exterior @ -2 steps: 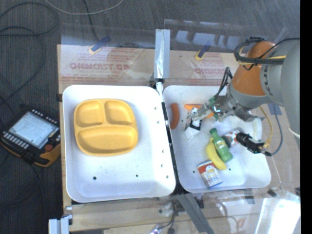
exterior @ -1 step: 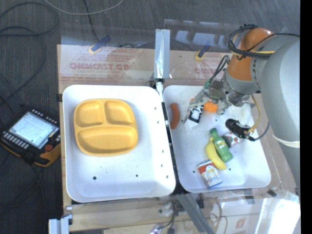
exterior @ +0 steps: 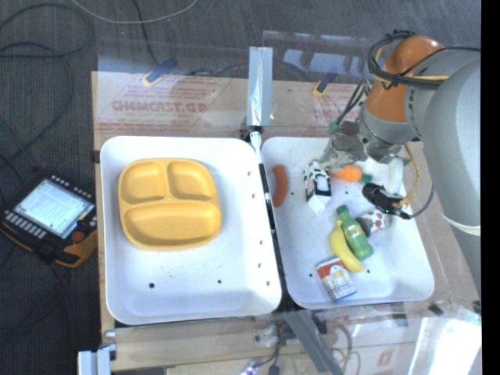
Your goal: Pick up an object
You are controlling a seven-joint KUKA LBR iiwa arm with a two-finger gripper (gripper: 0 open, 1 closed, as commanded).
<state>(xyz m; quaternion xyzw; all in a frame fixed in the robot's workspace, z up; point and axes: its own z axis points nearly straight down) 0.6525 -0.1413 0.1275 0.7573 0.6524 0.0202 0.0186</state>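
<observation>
The right bin (exterior: 406,280) holds several small objects. A red-brown sausage (exterior: 278,186) lies by its left wall. A black-and-white carton (exterior: 316,184) sits near the bin's far middle, with an orange carrot-like piece (exterior: 346,173) just to its right. Lower down, a green bottle (exterior: 355,233) leans against a yellow banana (exterior: 342,250), and a small can (exterior: 336,280) lies near the front. A small red-and-white item (exterior: 376,222) rests to the right of the bottle. My gripper (exterior: 342,151) hangs low at the bin's far side, directly above the carton and the orange piece.
The left bin (exterior: 187,287) carries a yellow divided plate (exterior: 169,201). A metal post (exterior: 260,84) stands behind the seam between the bins. A teach pendant (exterior: 51,213) lies on the floor at the left. The arm's grey body (exterior: 461,147) covers the right side.
</observation>
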